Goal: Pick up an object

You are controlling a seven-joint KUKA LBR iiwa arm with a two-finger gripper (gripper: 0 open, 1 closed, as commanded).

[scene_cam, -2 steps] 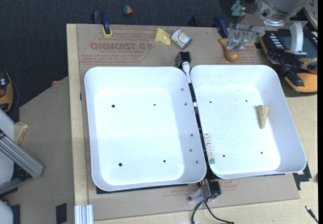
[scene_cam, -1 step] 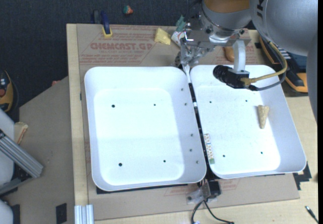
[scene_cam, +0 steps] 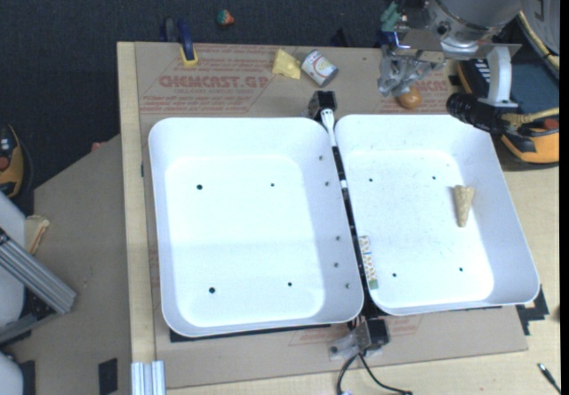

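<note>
**Gripper waits behind the bins, a small cone lies in the right one**

The left shallow white plastic bin [scene_cam: 169, 206] is at 9 o'clock of the view. Behind it, at about 11 o'clock, the brown board [scene_cam: 142, 73] carries red print that reads "CHEMCAST", followed by letters like "G P"; the rest I cannot read. On this board, near 12 o'clock, lie a small yellow wedge-shaped piece [scene_cam: 286, 65] and just beside it a small grey and white block [scene_cam: 319, 68].

The right shallow white plastic bin [scene_cam: 507, 242] holds the small tan cone-shaped object [scene_cam: 463, 204], at 3 o'clock of the view, with its point toward the front edge. I judge that it is light and rigid, maybe a little brittle. Because it tapers, the fingers may slip along it, so a hold across the wider upper part seems the safest.

The metal two-finger gripper [scene_cam: 402, 82] hangs at about 1 o'clock, behind the right bin, just above a small round orange-brown thing [scene_cam: 410, 99]. Whether its fingers are spread or pressed together I cannot tell. The cone is well apart from it.
</note>
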